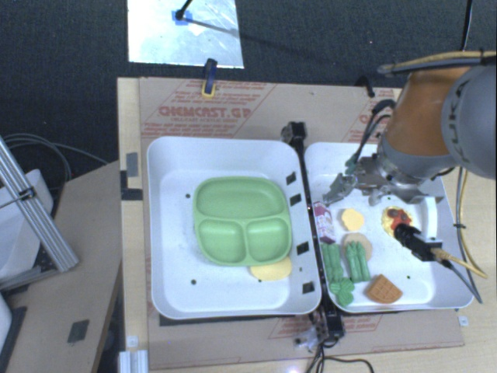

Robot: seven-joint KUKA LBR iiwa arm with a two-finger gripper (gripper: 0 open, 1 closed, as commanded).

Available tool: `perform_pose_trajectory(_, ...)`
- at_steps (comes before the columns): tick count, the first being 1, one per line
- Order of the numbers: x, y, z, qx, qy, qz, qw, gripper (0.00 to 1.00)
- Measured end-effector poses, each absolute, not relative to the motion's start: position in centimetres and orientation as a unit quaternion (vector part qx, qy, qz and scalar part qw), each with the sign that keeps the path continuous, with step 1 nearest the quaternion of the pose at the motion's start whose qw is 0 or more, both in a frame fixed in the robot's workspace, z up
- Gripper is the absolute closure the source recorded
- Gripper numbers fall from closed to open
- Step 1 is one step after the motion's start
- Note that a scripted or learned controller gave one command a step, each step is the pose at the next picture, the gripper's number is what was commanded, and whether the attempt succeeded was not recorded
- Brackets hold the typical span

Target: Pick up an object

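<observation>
Camera view: we see the pincer (pixel 339 186) poised low over the right bin (pixel 446 286), its fingers spread and pinching nothing. Near it lie a pale yellow disc (pixel 352 220), green bean pods (pixel 345 263) and a waffle piece (pixel 384 290). A green divided tray (pixel 241 217) occupies the left bin (pixel 167 208).

You can read "CHEMCAST GP" in red, upside down, on the brown protective sheet (pixel 233 103) beneath the bins; its repeats elsewhere are illegible.
</observation>
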State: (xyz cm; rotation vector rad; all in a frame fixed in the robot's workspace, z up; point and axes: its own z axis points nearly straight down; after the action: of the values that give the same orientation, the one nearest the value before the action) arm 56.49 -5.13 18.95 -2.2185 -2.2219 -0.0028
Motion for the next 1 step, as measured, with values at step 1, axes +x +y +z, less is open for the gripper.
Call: perform_pose_trajectory(1,54.20,-0.88,29.10,-0.704,-0.711,-0.0050,-0.003,0.00)
